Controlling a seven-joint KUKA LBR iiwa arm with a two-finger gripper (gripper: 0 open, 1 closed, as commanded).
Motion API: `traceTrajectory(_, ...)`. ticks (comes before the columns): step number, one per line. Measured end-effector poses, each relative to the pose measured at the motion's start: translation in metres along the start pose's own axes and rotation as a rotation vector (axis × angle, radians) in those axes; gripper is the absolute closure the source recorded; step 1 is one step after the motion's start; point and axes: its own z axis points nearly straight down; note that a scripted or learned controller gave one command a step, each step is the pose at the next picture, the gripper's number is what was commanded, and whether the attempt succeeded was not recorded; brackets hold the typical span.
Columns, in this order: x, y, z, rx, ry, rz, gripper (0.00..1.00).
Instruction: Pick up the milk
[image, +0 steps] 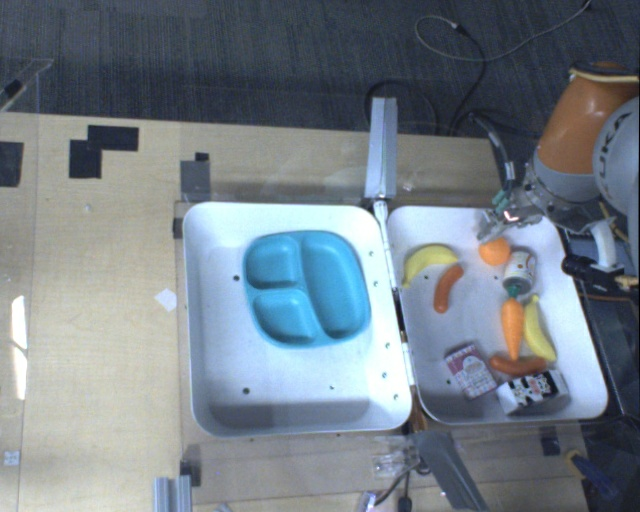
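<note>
The milk (530, 390), a small white carton with black patches, lies on its side in the near right corner of the right bin (590, 400). A red sausage (518, 365) rests against its far side. My gripper (508, 213) hangs over the far edge of the right bin, just above an orange (494, 252) and well away from the milk. Nothing shows in its grasp.
The right bin also holds a pink-and-white carton (467, 368), a carrot (512, 326), two bananas (428, 260) (539, 335), an orange-red sausage (447, 287) and a small can (518, 271). A blue divided plate (305, 285) sits in the left bin (215, 400).
</note>
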Motion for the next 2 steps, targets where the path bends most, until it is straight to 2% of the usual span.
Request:
traceTrajectory(1, -0.025, -0.056, 0.043, 0.006, 0.004, -0.156, 1.00)
traceTrajectory(2, 0.028, -0.135, -0.043, 0.007, 0.006, -0.212, 1.00)
